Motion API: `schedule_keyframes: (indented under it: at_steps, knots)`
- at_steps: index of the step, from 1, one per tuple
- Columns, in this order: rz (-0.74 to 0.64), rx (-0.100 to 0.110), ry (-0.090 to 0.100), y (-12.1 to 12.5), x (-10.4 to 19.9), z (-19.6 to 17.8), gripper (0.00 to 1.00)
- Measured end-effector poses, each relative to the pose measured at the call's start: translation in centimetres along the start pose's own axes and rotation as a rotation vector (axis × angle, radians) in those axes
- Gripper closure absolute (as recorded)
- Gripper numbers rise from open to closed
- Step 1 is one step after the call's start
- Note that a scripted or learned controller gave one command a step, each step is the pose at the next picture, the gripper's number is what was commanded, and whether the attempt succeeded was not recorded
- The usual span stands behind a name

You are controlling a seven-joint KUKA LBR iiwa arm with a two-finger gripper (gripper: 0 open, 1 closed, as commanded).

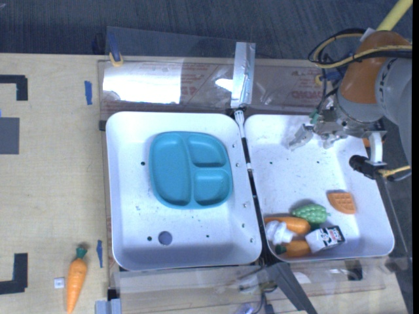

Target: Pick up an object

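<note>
Over right white bin (366,241) far corner: gripper (302,136), fingers slightly parted, nothing between them | orange ridged wedge (342,201), green bumpy fruit (309,212) well apart near front | blue divided plate (191,169) left bin

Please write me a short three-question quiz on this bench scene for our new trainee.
1. True or false: the blue divided tray lies in the left bin.
2. Which object lies outside both bins: A) the toy carrot, B) the green toy, C) the orange waffle piece?
3. Fill in: the hand hovers over the far part of the ____ bin.

Key: 1 true; 2 A; 3 right.
</note>
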State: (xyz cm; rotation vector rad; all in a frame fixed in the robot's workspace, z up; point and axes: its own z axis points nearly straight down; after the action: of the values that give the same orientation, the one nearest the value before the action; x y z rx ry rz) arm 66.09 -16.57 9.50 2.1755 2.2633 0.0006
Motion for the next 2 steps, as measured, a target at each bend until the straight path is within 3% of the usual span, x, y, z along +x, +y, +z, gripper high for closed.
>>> schedule_keyframes:
  at_steps: [1,2]
  knots:
    - [0.078,0.007,0.002,-11.0,-0.9,0.8,0.00]
    - [-0.013,-0.001,0.000,-18.1,-2.1,0.9,0.00]
